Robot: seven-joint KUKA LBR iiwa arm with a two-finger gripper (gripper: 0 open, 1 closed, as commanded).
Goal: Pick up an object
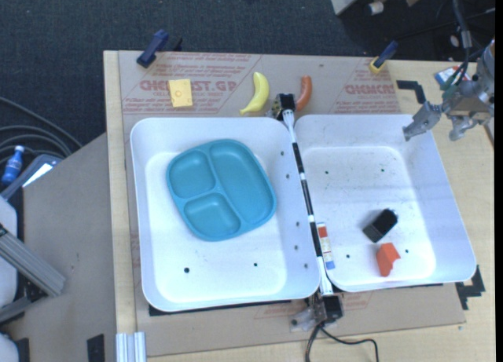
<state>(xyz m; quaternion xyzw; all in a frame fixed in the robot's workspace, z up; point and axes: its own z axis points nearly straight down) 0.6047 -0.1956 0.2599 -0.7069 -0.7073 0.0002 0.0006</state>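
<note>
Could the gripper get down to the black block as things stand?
Probably yes. The gripper sits above the right bin's far right corner, and the black block lies uncovered on the bin floor, apart from the orange block.

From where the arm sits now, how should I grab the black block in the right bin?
Take the black block across its narrow width, coming straight down from above. It lies flat and tilted diagonally on the bin floor, so turn the wrist to match. The orange block sits close below it but apart, leaving the sides free.
</note>
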